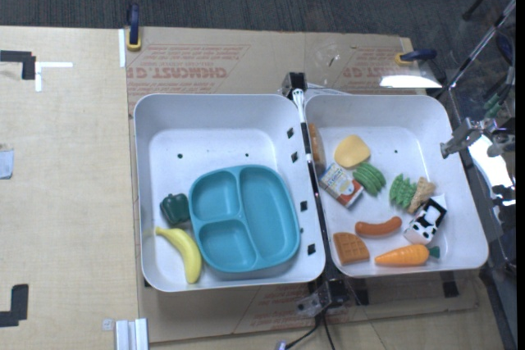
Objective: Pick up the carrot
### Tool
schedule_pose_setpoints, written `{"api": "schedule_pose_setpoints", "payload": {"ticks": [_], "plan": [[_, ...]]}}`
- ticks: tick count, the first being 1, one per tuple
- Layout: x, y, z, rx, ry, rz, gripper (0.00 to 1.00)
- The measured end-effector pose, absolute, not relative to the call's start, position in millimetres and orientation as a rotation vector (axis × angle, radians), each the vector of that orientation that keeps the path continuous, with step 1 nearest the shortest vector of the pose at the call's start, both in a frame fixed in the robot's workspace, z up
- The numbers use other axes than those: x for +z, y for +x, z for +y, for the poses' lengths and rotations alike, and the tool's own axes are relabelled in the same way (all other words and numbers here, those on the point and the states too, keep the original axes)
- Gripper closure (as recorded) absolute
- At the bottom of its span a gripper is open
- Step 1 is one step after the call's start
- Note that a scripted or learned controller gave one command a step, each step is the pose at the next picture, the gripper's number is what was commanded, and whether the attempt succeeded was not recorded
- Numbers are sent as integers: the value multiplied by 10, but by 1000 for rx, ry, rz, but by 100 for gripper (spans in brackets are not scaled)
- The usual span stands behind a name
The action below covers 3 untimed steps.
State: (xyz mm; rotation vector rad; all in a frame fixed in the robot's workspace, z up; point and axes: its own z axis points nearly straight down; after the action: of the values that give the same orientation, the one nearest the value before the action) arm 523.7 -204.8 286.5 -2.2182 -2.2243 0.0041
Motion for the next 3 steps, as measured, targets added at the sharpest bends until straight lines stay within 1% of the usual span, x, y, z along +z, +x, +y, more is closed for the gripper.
{"api": "schedule_pose_setpoints", "payload": {"ticks": [1, 2, 3], "plan": [[2146, 5971, -1609, 4, -2112, -2326, 0], [1002, 6324, -1179, 3, -2069, -2364, 0], [916, 6220, -958, 5, -2113, -2321, 0]]}}
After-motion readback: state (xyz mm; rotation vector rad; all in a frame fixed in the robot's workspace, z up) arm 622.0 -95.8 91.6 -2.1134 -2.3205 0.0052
